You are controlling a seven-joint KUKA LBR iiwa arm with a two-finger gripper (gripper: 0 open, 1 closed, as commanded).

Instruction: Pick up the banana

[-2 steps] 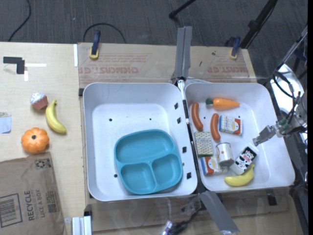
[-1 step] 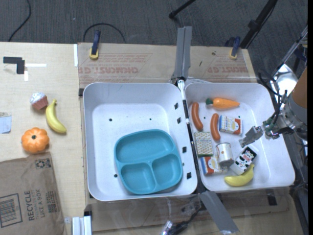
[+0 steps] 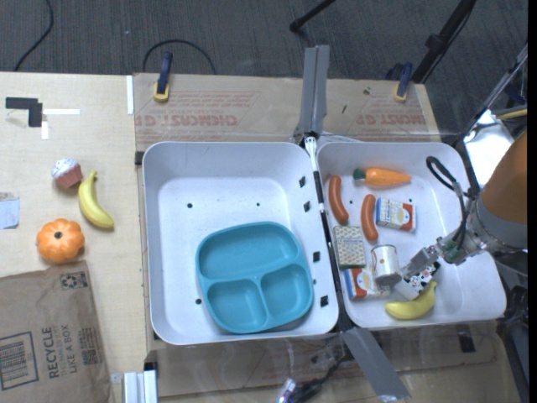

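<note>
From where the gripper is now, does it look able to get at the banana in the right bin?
Probably yes. The gripper hangs right over the banana, whose top is uncovered. The silver can sits close beside it and may crowd a finger.

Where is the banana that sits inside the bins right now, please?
The banana lies in the right bin, near its front edge, just below the gripper and right of the small metal can.

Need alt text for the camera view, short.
The grey arm's end effector hovers just above a yellow banana in the right white bin, among toy foods and a small metal can. The left white bin holds a blue divided tray.
</note>
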